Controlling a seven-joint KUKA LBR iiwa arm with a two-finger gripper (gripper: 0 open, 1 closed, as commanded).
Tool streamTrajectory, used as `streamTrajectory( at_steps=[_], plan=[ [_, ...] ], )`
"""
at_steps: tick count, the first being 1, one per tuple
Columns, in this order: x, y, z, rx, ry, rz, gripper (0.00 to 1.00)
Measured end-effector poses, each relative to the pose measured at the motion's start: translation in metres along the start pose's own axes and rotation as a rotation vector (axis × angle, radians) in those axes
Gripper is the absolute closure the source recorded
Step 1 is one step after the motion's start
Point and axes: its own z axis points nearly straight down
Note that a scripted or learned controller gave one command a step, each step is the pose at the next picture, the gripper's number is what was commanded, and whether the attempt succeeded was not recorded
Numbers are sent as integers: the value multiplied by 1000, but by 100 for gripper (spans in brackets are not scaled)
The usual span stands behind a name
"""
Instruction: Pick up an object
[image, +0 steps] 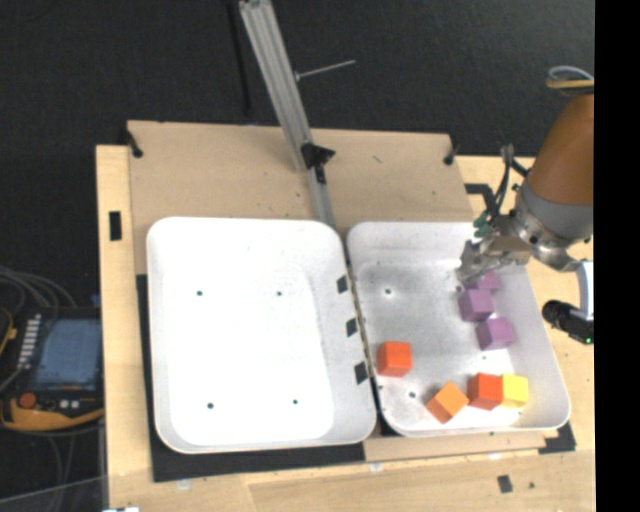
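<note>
Bench (250, 170): light tan board top, set on a dark floor. Two shallow white bins sit on it side by side, touching along their inner edges at mid-bench. Left bin (170, 300): larger-looking, rounded corners, a few small dark dots on its floor. Right bin (400, 260): same type, floor scuffed grey toward its upper part. Small black clips (353, 327) line the seam between the bins. A dark mat (150, 455) shows under the left bin's near and left edges. Black corner brackets (135, 151) sit at the far corners of the raised back panel. A slanted metal post (285, 90) meets the bench at its far edge, just behind the seam.
</note>
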Motion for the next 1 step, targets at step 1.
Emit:
streamTrajectory(
  at_steps=[1],
  plan=[
    [-1, 2, -42, 3, 1, -1, 100]
  ],
)
